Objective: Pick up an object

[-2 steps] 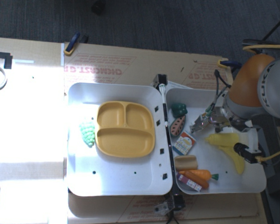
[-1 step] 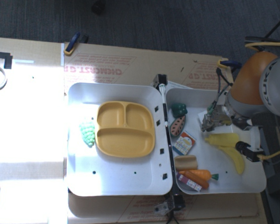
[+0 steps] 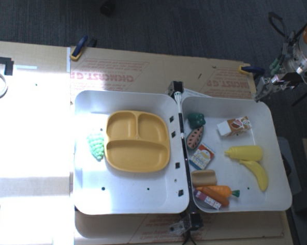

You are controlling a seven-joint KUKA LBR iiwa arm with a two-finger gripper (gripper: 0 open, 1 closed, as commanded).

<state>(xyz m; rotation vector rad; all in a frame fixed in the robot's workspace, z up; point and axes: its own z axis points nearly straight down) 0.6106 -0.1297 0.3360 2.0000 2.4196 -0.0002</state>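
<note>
The right bin [image 3: 277, 127] holds several toy foods: a small white and brown carton [image 3: 235, 126], a yellow squeeze bottle [image 3: 243, 152], a banana [image 3: 260, 174], a carrot [image 3: 215, 191], a brown roll [image 3: 204, 177], a blue and white packet [image 3: 201, 157], a red and green slice [image 3: 194, 137] and a dark green piece [image 3: 197, 119]. My gripper [image 3: 270, 86] hangs above the far right corner of that bin, outside its rim and well clear of every object. Nothing shows in it.
The left bin [image 3: 87, 182] carries a yellow divided plate [image 3: 138, 142] with a pale green bunch of grapes [image 3: 95, 145] at its left. Cardboard lies beneath both bins. Blue clamps [image 3: 78, 48] sit at the cardboard's far edge.
</note>
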